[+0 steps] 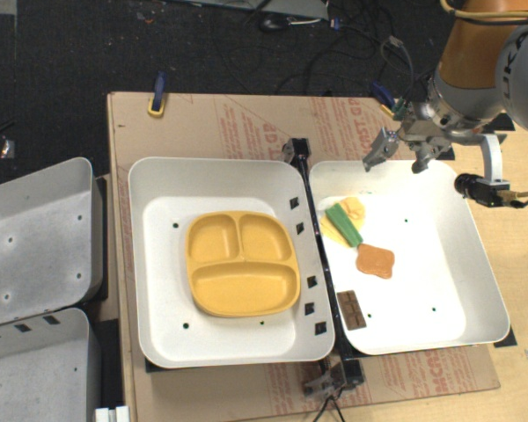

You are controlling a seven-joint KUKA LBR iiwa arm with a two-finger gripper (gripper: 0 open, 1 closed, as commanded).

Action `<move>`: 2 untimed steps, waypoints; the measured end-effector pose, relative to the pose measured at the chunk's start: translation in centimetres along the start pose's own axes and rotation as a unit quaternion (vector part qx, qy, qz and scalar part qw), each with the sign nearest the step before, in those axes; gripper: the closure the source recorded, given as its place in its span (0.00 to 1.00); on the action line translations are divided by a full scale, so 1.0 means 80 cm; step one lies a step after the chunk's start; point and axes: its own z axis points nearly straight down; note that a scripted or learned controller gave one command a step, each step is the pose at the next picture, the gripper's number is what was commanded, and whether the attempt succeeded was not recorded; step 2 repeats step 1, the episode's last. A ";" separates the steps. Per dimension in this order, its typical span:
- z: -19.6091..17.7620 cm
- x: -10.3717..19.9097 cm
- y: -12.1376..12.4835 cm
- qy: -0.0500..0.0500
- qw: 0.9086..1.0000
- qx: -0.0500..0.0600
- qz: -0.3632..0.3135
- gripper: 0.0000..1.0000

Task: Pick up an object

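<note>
Two white bins [158,236], one yellow tray [243,264], four objects

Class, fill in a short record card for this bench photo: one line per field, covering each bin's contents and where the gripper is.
left bin: yellow divided tray
right bin: green block, yellow piece, orange piece, brown bar
green block and yellow piece: touching, near the divider
gripper: above the right bin's far edge, open, holding nothing
arm: enters from the right
</note>
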 end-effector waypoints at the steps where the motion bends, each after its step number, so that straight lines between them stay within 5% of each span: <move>1: -0.010 0.000 0.003 -0.001 1.000 -0.006 -0.001 0.00; 2: -0.010 0.000 0.003 -0.001 1.000 -0.006 -0.001 0.00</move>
